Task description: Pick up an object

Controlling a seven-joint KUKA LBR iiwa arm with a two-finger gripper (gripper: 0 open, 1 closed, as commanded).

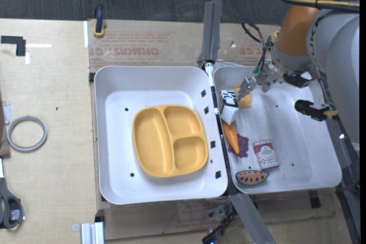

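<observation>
Watermelon slice [251,178] hugs the right bin's [303,177] near rim; end effector [249,87] touches cheese [245,100], opening unclear.

Bright even overhead light, soft shadows, sharp focus, mild glare

We see two shallow white plastic bins [108,140]. One carries a mustard-yellow divided plate [170,140]. In the other lie an orange carrot-shaped toy [230,137] on a purple scrap [242,146], a red-and-green watermelon-slice toy [252,178] with dark seeds, a red-and-white printed packet [266,155] and a black-and-white carton [229,99]. The grey robot arm [337,37] wears an orange band [297,23]. The pale wooden bench [46,66] bears a grey ring [26,133].
</observation>
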